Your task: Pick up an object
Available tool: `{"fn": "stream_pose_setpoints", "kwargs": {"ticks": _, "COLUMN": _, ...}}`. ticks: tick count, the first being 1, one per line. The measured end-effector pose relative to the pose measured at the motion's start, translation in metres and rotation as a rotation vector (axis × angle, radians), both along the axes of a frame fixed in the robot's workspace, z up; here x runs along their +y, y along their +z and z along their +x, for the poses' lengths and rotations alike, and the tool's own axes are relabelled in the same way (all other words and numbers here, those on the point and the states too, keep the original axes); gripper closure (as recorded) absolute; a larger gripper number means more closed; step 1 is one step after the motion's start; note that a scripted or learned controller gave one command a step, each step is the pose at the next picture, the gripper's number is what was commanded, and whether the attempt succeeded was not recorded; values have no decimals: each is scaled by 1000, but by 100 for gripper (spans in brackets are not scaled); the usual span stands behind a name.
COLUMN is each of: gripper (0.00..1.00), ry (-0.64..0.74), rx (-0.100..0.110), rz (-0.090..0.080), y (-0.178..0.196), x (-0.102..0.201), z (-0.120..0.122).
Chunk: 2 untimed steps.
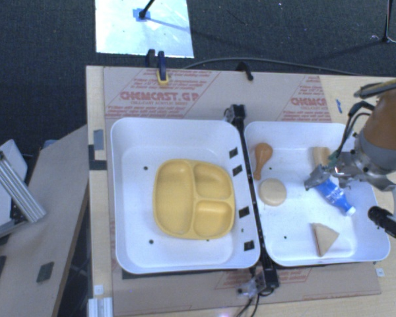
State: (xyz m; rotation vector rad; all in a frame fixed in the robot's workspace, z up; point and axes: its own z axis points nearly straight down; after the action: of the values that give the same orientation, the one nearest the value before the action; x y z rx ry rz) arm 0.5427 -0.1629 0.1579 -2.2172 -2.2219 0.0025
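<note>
Blue bottle [334, 196] lying flat, long axis diagonal, cap toward lower right

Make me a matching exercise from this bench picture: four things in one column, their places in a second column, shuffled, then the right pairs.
Things:
1. yellow divided plate
2. blue bottle
3. tan wedge
4. round beige disc

Places:
A. right bin, near front corner
B. left bin, in the middle
C. right bin, by the gripper
D. right bin, close to the divider between bins

Pairs: 1-B, 2-C, 3-A, 4-D
</note>
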Motion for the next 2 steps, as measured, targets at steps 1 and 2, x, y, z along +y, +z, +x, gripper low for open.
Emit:
{"fn": "stream_pose_setpoints", "kwargs": {"ticks": 1, "gripper": 0, "ry": -2, "rx": -12, "rz": -6, "y": -51, "x": -10, "z": -1}}
{"fn": "stream_pose_setpoints", "kwargs": {"ticks": 2, "gripper": 0, "ry": -2, "rx": -28, "rz": -13, "y": -53, "x": -14, "z": 4}}
